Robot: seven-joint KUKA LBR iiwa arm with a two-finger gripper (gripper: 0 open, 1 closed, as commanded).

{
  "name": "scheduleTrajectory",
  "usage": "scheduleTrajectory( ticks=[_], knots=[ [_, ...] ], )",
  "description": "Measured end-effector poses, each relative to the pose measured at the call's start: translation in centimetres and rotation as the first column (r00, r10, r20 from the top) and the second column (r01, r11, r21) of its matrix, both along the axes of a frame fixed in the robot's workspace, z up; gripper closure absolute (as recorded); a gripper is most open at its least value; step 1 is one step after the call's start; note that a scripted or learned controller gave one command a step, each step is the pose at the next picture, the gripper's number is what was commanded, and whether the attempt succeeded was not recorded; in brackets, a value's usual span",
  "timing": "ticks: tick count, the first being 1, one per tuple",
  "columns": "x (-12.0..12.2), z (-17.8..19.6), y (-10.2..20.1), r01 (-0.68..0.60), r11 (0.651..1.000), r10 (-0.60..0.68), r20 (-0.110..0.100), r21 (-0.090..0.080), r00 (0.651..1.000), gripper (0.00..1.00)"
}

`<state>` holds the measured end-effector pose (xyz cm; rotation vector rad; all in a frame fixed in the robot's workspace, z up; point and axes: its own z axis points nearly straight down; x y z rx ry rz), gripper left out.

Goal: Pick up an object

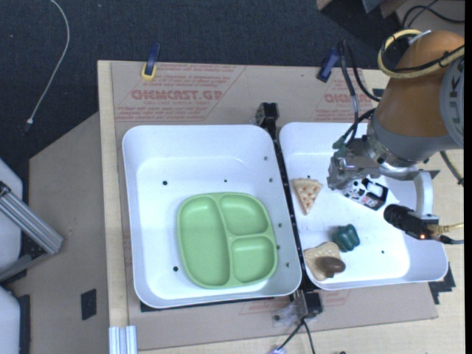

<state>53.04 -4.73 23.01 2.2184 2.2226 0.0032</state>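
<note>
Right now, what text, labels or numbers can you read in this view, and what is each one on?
"CHEMCAST GP" (roughly, faint): red print on the brown cardboard sheet under the two white bins, left half.
A second red print on the same sheet, right half near the blue clamp: partly hidden by the arm, unreadable.
Finer red lines above and below each print: too small to read.
Small black-and-white item in the right white bin: markings too blurred to read.
</note>
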Motion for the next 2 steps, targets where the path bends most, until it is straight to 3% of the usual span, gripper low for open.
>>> scheduleTrajectory(
  ticks=[2],
  knots=[
    [1.9,-0.5,10.5,-0.003,1.000,0.003,-0.001,0.001,1.000,1.00]
  ],
)
